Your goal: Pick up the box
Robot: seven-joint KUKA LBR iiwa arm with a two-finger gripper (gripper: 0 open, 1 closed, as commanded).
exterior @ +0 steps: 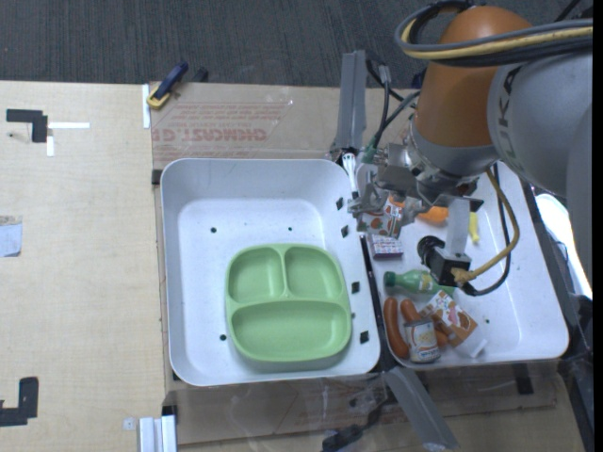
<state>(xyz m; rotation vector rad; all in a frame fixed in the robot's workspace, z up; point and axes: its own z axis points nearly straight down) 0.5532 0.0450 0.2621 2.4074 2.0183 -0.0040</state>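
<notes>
Looming large at top right, the grey arm with its orange band (471, 40) is down over the right shallow white bin (528, 332), and the two-finger gripper (384, 196) sits low at that bin's upper left corner, right on a small red-and-white carton box (389, 217). Are the jaws closed on it? Can't tell from here, the wrist hides them! A second small box with a dark red face (385, 246) lies just below. To do this well, I'd say centre the fingers across the carton's narrow sides, squeeze firmly, then lift straight, clear of the wall. Around it: an orange piece (434, 216), a green bottle (411, 280), red sausages (394, 325) and a printed packet (443, 323). Over in the left white bin (188, 252), a pale green divided plate (287, 301) lies flat, compartments bare.
</notes>
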